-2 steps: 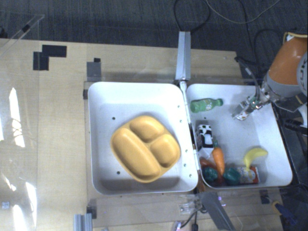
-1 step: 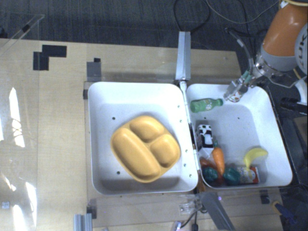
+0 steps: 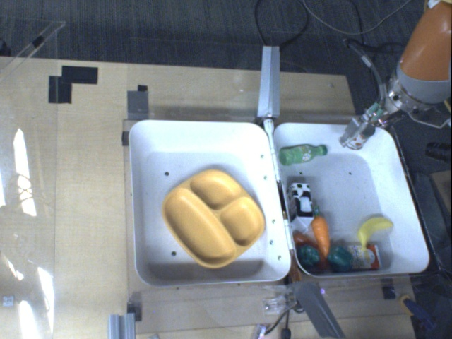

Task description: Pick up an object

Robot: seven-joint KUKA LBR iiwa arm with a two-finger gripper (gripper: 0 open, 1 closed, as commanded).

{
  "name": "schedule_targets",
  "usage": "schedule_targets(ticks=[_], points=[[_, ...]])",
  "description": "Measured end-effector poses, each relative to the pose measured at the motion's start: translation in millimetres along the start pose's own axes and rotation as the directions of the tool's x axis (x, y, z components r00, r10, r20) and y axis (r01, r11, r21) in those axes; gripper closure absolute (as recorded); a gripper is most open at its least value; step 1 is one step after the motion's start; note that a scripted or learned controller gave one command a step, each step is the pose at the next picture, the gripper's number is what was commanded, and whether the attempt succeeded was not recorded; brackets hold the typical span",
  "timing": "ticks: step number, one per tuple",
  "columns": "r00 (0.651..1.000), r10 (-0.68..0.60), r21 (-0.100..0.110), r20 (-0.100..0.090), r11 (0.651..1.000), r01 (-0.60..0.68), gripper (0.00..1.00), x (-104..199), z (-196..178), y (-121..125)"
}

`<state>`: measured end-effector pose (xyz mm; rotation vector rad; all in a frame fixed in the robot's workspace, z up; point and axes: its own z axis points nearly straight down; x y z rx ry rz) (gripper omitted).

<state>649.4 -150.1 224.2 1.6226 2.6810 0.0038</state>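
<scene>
My gripper [image 3: 354, 138] hangs over the far right corner of the right bin [image 3: 402, 189], with nothing seen between its fingers. A green bottle [image 3: 302, 153] lies on its side at the bin's far left, apart from the gripper. A black and white toy [image 3: 302, 200] sits by the left wall. An orange carrot [image 3: 321, 236], a teal item [image 3: 340, 258] and a yellow banana [image 3: 373, 229] crowd the bin's near edge.
The left bin [image 3: 145, 189] holds a yellow three-part tray [image 3: 213, 217]. A metal divider post [image 3: 270, 83] stands between the bins at the back. Cables [image 3: 311, 13] lie on the dark floor beyond the bench.
</scene>
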Motion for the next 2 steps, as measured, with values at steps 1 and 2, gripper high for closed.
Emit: schedule_targets(ticks=[1, 2], points=[[1.0, 0.024, -0.001, 0.0, 1.0, -0.024, 1.0, 1, -6, 25], [1.0, 0.017, -0.008, 0.006, 1.0, -0.017, 1.0, 1, -18, 27]])
